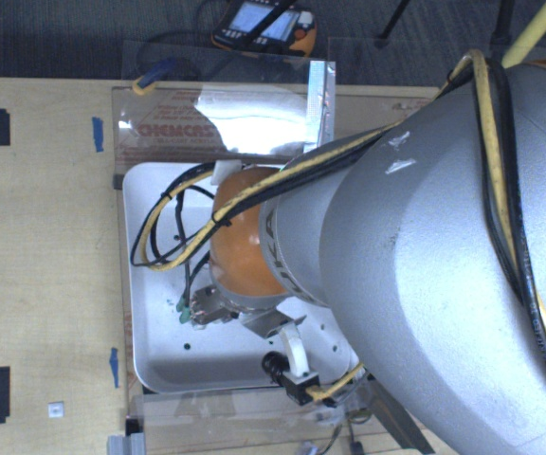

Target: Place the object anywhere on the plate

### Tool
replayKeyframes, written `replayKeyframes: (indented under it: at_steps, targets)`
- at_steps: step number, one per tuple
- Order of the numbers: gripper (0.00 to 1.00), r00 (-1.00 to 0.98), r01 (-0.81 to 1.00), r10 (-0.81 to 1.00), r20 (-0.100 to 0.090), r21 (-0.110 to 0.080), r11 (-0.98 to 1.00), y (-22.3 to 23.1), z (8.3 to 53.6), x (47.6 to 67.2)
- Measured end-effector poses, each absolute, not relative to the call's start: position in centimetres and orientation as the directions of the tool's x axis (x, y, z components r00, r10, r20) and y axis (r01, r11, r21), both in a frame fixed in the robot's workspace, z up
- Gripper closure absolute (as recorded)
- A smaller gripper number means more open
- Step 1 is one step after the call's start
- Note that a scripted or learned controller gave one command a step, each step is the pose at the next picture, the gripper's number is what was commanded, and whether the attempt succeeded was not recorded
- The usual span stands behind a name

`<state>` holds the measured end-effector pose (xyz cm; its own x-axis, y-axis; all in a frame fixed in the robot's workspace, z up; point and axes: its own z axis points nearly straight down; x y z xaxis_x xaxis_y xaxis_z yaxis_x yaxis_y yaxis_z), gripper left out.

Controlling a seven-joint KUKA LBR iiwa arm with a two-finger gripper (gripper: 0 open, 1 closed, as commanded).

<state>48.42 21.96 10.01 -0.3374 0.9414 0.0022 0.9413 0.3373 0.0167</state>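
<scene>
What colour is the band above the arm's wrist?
Orange; the band shows in the camera view, over the white bin.

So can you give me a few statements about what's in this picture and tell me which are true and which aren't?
1. The arm hangs over a white bin. True.
2. The band above the wrist is blue. False: it is orange.
3. Yellow and black cables loop beside the wrist. True.
4. The bench is bare metal. False: it is pale wood, with blue tape marks.
5. A handheld device with a screen lies beyond the bench's far edge. True.
6. The arm comes in from the picture's left. False: it comes in from the right.
</scene>
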Motion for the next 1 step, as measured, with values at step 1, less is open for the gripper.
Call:
replayKeyframes:
  at_steps: [1]
  targets:
    - [1.00,-0.383,0.924,0.924,0.004,0.005,0.383,21.75,8.97,51.97]
